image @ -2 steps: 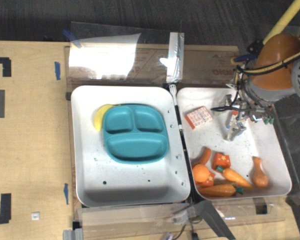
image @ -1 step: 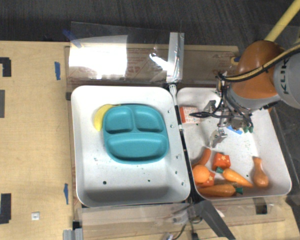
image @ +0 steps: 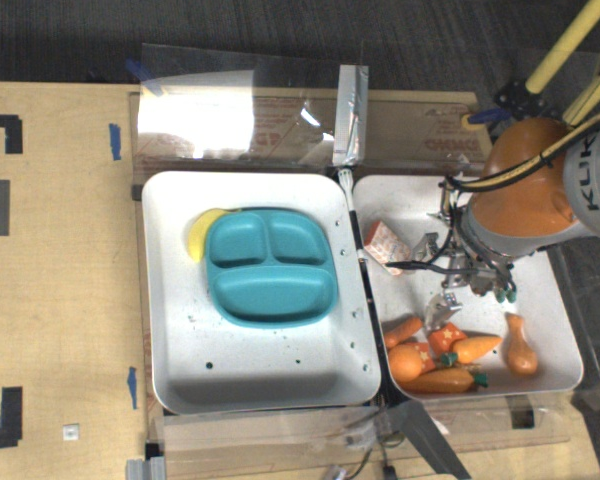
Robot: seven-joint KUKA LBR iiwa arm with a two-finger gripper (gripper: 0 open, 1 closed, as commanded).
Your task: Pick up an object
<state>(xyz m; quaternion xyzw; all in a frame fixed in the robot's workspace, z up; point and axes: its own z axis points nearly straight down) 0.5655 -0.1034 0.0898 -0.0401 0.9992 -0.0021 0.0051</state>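
Observation:
My gripper (image: pixel 442 311) hangs low in the right bin (image: pixel 555 268), its tip just above a pile of orange toy food. The pile holds an orange ball (image: pixel 408 361), several carrot shapes (image: pixel 477 348) and a small red-orange piece (image: pixel 445 337) right under the tip. An orange pear-shaped piece (image: pixel 520 346) lies to the right. A small red-and-white packet (image: pixel 384 242) lies near the bin's left wall. The arm's orange band (image: pixel 525 183) and cables hang over the bin's upper part.
The left bin (image: pixel 180 348) holds a teal divided plate (image: pixel 272 265) with a yellow item (image: pixel 202 230) peeking out at its upper left. A clear plastic sheet and taped cardboard stand behind the bins. Yellow poles rise at the top right.

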